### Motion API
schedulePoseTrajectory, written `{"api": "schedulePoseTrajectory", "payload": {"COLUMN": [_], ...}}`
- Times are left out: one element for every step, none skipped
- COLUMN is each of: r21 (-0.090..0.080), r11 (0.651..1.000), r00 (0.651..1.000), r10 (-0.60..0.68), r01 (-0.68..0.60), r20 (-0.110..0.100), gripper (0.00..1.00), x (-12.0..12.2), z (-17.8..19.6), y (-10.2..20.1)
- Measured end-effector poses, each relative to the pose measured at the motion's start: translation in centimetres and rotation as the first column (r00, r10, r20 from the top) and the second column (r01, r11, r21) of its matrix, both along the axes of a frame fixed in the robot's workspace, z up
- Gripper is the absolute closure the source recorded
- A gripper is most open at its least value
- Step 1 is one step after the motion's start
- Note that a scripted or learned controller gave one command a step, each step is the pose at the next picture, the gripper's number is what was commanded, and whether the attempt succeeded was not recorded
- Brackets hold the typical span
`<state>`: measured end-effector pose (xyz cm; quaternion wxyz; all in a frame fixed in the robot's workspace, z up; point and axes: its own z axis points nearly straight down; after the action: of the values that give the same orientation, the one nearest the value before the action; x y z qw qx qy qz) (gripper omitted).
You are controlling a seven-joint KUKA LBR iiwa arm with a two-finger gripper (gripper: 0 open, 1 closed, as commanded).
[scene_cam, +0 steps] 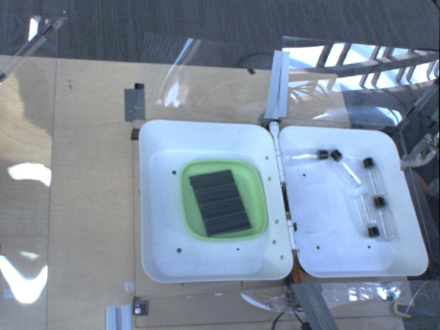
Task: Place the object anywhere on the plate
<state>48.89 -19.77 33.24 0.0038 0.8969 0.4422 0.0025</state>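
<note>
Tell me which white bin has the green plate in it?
The left bin. A green plate with a dark ridged block sits inside it.

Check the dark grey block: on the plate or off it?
On it. The dark grey block lies flat inside the green plate in the left bin, green rim showing all round.
</note>
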Motion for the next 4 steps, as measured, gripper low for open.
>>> {"api": "schedulePoseTrajectory", "payload": {"r21": [0.000, 0.004, 0.004, 0.004], "r11": [0.992, 0.981, 0.944, 0.917], "r00": [0.992, 0.981, 0.944, 0.917], "r10": [-0.126, -0.196, -0.329, -0.399], "r01": [0.126, 0.196, 0.329, 0.399], "r20": [0.003, -0.005, -0.003, -0.004], "gripper": [0.00, 0.00, 0.00, 0.00], "x": [0.0, 0.0, -0.1, -0.1], "z": [5.2, -2.0, -1.4, -0.9], "y": [0.2, 0.3, -0.5, -0.8]}}
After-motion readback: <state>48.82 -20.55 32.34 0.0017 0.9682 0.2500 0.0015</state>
